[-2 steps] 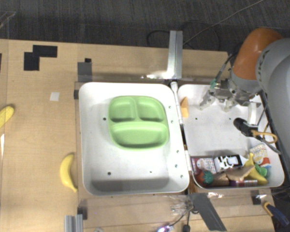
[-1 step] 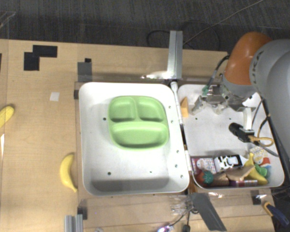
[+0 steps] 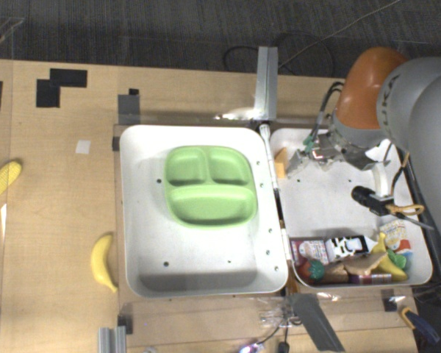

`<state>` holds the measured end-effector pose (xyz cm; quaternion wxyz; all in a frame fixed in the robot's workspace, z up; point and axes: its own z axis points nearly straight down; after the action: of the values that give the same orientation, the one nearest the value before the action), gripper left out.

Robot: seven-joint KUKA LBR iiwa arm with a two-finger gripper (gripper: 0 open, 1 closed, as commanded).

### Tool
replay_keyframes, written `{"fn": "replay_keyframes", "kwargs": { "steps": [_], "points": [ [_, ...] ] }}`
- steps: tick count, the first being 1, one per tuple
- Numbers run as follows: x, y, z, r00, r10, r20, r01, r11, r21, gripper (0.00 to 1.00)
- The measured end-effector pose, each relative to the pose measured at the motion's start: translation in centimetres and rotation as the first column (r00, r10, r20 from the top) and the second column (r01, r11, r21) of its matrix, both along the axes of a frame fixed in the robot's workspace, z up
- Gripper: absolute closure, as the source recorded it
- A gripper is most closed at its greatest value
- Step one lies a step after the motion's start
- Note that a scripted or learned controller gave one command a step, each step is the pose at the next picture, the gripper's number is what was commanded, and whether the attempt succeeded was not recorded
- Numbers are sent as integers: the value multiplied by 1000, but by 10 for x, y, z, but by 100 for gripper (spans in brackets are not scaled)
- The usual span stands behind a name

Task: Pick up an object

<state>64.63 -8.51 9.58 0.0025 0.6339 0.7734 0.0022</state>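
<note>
Jumbled small packages and toys (image 3: 356,257) lie along the near edge of the right white bin (image 3: 320,212) – well apart from the claw (image 3: 303,158), poised at its far-left corner; whether it grips anything, I cannot tell. Left bin (image 3: 143,219) – green divided plastic tray (image 3: 208,184).

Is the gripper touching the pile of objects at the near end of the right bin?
Apart. In the camera view the gripper sits near the far end of the right bin, with bare white floor between it and the pile of objects.
</note>
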Motion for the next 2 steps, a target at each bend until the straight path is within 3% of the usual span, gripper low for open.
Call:
{"fn": "replay_keyframes", "kwargs": {
  "steps": [1,2],
  "points": [
    [-20,-26,12,999,-42,-1,42,999,0,0],
    [-95,-24,-5,994,-112,7,112,994,1,0]
  ]
}}
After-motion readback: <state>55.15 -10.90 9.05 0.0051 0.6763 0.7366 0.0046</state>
